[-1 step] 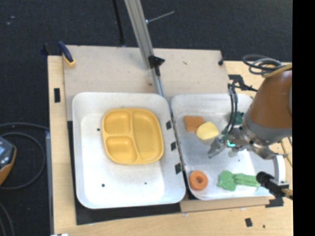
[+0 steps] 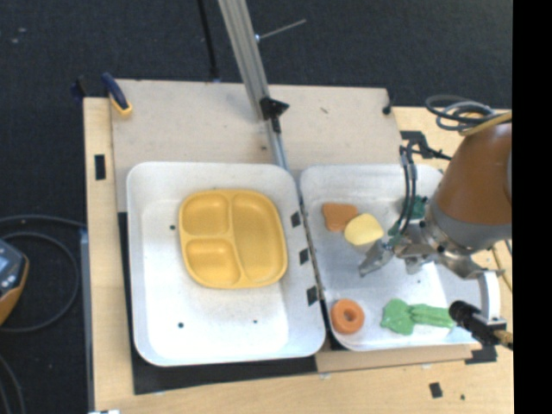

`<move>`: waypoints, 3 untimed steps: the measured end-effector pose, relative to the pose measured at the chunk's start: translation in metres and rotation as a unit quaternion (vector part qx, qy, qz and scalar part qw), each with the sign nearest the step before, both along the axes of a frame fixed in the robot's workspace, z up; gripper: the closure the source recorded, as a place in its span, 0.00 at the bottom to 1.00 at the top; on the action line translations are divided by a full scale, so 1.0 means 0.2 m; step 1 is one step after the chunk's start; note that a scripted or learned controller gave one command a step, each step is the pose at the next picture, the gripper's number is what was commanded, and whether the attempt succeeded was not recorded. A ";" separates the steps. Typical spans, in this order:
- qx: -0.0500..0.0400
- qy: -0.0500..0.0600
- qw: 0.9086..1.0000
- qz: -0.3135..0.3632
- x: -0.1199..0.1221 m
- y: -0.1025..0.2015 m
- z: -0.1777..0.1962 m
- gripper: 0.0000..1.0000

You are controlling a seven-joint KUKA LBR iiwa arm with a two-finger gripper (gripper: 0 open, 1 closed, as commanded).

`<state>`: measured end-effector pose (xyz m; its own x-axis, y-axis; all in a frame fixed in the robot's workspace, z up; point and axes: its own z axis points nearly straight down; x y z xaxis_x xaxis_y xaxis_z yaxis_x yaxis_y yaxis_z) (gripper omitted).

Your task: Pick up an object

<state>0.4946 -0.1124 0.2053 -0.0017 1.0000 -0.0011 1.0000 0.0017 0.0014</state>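
**Arm over the right bin, four objects lying loose**

On the left, the shallow white left bin (image 2: 155, 317) holds a yellow plastic plate with three compartments (image 2: 233, 237), lying flat near the bin's middle. A slanted aluminium rail (image 2: 246, 46) comes down from the top edge and ends at the seam between the two bins.

The shallow white right bin (image 2: 345, 184) carries the loose items. Near its upper left lies a small orange block (image 2: 337, 215), and a pale yellow rounded lump (image 2: 363, 229) touches its right side. At the bin's lower left corner sits an orange ring with a dark centre (image 2: 348, 316). Right of it, along the near wall, lies a green leafy plastic toy (image 2: 414, 316).

The two-finger gripper (image 2: 390, 255) hangs low over the bin's middle, just right of and below the yellow lump, apart from it. Whether its fingers are spread or pressed together cannot be told. Nothing is seen between them. The grey arm with its orange band (image 2: 479, 175) enters from the right.
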 end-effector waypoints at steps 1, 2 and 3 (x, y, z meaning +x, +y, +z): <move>0.001 0.003 1.000 -0.001 0.00 -0.02 -0.32 0.00; 0.000 0.000 1.000 -0.001 0.00 -0.02 -0.52 0.00; 0.002 -0.003 1.000 -0.003 0.01 -0.02 -0.46 1.00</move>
